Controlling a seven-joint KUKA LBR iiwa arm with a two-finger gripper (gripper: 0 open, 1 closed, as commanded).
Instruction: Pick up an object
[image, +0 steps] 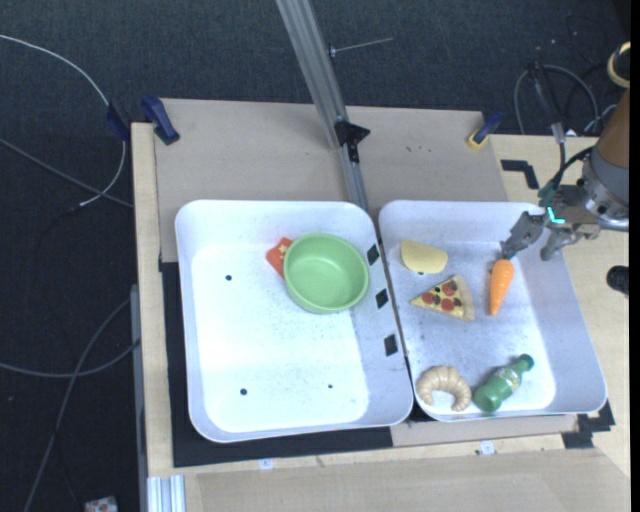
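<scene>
**Approach step: gripper above the carrot**

In the left bin I see a green bowl (325, 271). In the right bin (585, 350) the carrot (499, 284) lies untouched. My gripper (535, 238) hovers just beside it, fingers apparently apart, holding nothing. Next I must descend and centre over the carrot

We find no writing, number or brand that can be read anywhere here. The green bottle (500, 384) may carry a label, but it is too small for us to read.
</scene>
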